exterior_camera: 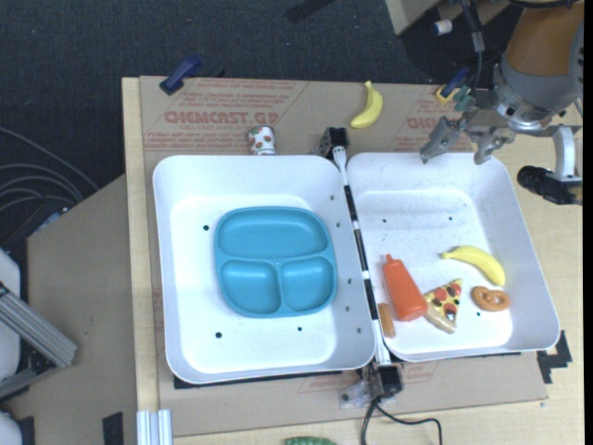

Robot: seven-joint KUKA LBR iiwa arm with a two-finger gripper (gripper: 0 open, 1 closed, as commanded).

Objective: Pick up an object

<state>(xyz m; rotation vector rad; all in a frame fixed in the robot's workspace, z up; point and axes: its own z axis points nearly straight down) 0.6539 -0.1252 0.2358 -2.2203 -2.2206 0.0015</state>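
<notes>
My gripper hangs open above the far edge of the right bin, with nothing between its spread fingers. In the near part of that bin lie an orange bottle, a pizza slice, a yellow banana and a small pretzel-like ring. All of them sit well below the gripper in the view, apart from it. The left bin holds a blue divided plate.
Outside the bins, on the cardboard at the back, lie a second banana, a small patterned can and a blue object. A black clamp sits where the bins meet at the far side.
</notes>
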